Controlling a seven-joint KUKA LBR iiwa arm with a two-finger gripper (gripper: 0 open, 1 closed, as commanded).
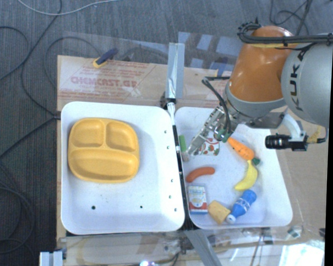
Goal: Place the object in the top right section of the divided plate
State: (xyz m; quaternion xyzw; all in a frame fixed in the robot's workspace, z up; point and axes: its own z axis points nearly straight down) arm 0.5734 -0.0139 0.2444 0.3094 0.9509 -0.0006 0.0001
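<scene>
The arm (279, 68) hangs over the right bin (276, 209). The yellow divided plate (103, 149) lies in the left bin (118, 218), far left of the pincer (202, 141). The pincer's state I cannot tell; it touches a small carton (211, 148).

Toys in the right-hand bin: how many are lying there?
7, maybe more under the arm: carrot, banana, sausage, small carton, blue bottle, tan wedge, and a red-and-white item beside the gripper.
</scene>
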